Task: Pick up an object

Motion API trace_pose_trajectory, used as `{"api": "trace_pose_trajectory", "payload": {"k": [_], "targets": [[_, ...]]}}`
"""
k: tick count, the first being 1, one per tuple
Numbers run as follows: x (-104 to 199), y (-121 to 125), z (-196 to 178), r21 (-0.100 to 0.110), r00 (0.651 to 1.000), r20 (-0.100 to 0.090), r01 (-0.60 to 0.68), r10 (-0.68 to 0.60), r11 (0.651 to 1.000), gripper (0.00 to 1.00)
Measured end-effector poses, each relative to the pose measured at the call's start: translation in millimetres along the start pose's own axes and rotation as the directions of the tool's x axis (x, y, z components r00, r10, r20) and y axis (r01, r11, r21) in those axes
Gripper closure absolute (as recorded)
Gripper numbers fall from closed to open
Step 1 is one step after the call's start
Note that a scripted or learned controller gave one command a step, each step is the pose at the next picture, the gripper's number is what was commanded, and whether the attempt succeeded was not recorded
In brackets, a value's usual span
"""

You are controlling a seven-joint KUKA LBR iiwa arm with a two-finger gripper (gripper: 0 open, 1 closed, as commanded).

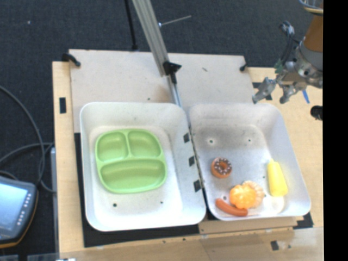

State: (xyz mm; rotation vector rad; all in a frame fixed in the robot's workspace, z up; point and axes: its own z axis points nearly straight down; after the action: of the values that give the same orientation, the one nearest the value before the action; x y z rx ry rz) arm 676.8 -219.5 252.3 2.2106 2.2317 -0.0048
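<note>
Gripper parked above the far rim of the right-hand shallow white bin (283, 125), nothing grasped.

Camera view: the two-finger gripper (276, 93) hangs over bare bench just beyond that bin's far right corner, fingers spread apart with nothing between them. Candidate objects all lie at the bin's near end: a brown ring-shaped toy doughnut (221, 167) toward the middle, an orange lumpy toy fruit (245, 195) nearer, a red toy sausage (231, 208) touching the fruit's near side, and a yellow corn-like toy (277, 178) by the right wall. Risk, as I judge it: fruit and sausage touch, so a descent there may nudge both; the yellow piece sits close to the wall, which could block one finger. No readable labels or writing.
</note>
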Motion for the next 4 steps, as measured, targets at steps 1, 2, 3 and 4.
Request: {"api": "trace_pose_trajectory", "payload": {"k": [1,2,3,4], "targets": [[1,-55,29,0.003,1.000,-0.001,-0.011,0.011,1.000,0.00],[0,-52,15,-0.006,1.000,0.000,-0.011,0.011,1.000,1.00],[18,-19,11,-0.006,1.000,-0.001,-0.005,0.005,1.000,1.00],[10,-5,15,-0.005,1.000,0.000,-0.003,0.003,1.000,1.00]]}}
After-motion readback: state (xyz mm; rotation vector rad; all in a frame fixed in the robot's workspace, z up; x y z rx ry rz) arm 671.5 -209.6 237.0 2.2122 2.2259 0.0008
